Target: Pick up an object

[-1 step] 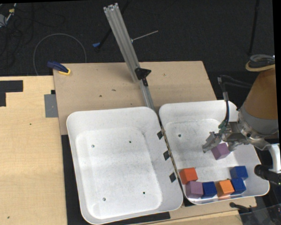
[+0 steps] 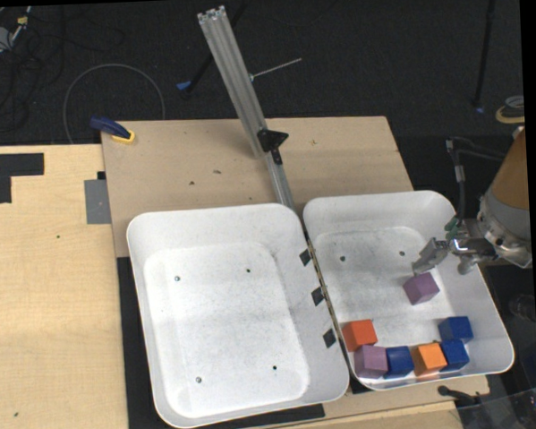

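A purple cube point(image 2: 421, 288) lies alone on the floor of the right bin point(image 2: 375, 214), toward its right side. My gripper point(image 2: 448, 260) hangs just above and to the right of that cube, and its two grey fingers point(image 2: 429, 255) stand spread apart with nothing between them. Along the bin's front wall sits a cluster of cubes: an orange one point(image 2: 359, 333), a purple one point(image 2: 371, 360), a blue one point(image 2: 398, 361), another orange one point(image 2: 429, 358) and two blue ones point(image 2: 455, 338).
The left bin point(image 2: 161, 233) sits beside the right one, with black clips point(image 2: 316, 295) along the shared edge. A slanted aluminium rail point(image 2: 244, 94) rises behind the bins. The arm's orange band point(image 2: 517, 174) is at the right edge.
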Controlling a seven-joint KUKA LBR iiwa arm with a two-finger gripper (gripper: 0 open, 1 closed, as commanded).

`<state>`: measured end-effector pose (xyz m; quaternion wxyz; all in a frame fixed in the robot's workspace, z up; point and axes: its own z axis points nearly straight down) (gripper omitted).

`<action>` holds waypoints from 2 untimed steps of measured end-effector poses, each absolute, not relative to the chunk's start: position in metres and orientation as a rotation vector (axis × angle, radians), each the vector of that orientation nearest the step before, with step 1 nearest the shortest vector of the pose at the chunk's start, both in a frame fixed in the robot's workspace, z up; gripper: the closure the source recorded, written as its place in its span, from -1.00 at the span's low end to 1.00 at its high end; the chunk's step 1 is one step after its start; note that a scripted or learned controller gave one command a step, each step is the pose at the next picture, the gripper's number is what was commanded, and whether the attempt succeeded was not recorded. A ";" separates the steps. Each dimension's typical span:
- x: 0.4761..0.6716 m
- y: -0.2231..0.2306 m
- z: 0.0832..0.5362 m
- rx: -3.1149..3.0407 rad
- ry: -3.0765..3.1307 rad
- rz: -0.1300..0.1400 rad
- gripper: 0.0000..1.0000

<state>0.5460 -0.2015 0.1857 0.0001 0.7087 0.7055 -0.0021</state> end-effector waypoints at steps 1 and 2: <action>0.576 -0.209 0.092 2.220 2.225 -0.002 -1.00; 0.547 -0.209 0.092 2.223 2.220 0.001 -1.00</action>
